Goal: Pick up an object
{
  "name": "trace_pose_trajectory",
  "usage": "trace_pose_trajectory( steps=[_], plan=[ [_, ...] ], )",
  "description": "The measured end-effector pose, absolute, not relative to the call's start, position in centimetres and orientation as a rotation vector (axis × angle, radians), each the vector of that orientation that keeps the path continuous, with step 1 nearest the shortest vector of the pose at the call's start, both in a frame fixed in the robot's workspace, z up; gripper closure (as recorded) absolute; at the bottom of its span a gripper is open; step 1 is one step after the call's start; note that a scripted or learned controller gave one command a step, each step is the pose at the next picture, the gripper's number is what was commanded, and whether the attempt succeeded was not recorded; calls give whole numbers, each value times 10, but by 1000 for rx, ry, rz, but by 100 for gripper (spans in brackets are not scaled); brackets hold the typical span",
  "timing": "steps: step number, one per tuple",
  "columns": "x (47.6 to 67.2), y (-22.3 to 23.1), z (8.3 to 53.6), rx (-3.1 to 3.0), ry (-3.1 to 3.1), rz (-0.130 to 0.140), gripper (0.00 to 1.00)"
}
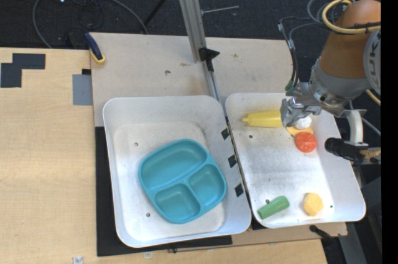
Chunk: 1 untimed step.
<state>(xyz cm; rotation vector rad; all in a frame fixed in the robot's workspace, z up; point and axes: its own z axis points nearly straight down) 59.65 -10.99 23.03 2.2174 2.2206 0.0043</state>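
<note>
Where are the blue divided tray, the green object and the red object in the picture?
blue divided tray (pixel 181 180): camera view, left bin, on the ridge between its compartments.
green object (pixel 273 207): camera view, right bin, near front edge, on its middle.
red object (pixel 305 142): camera view, right bin, below the gripper, on its top.

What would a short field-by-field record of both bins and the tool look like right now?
left bin: teal divided tray
right bin: yellow bottle, red-orange round piece, green piece, small yellow piece
tool: low over the right bin's far end, beside the yellow bottle
arm: enters from the right
</note>
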Motion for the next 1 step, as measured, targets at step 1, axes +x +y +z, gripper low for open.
trace_pose_trajectory(
  steps=[1],
  plan=[
    [597,-110,227,2219,2225,-2,100]
  ],
)
